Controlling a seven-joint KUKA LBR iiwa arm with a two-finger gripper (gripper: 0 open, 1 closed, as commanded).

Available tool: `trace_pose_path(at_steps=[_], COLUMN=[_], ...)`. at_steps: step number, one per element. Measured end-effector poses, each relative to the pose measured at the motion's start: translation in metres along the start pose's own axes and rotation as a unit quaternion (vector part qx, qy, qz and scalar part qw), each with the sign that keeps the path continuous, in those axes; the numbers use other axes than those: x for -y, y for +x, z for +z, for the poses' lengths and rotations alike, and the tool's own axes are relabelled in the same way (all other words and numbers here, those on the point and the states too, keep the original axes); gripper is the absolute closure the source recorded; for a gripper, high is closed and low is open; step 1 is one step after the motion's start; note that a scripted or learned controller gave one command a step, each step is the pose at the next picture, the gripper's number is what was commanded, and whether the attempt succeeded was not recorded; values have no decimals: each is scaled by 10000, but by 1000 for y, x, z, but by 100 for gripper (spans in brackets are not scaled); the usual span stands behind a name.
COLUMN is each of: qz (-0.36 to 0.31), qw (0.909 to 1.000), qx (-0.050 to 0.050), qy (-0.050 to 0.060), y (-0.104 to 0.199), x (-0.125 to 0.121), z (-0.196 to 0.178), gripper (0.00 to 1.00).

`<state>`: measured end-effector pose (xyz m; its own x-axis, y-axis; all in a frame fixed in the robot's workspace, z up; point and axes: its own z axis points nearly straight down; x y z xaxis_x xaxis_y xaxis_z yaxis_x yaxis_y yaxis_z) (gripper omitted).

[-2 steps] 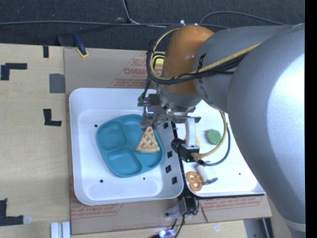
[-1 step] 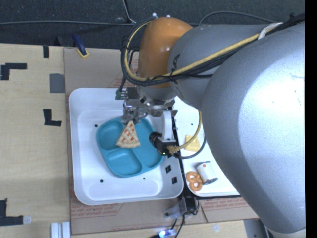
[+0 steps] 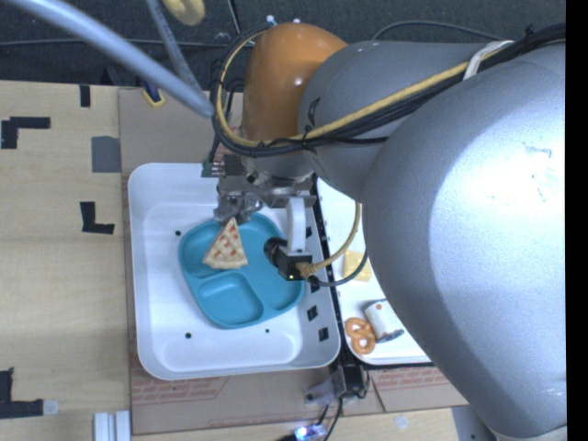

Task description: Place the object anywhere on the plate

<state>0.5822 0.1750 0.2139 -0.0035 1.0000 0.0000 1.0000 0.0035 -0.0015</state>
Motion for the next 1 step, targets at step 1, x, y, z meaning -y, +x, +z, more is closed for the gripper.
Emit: trace_pose_path(at_steps=[1], qz=[7], qw=[10000], qx=[9], qy=[5], y=[-1], x=[0], z=[0], gripper=[0])
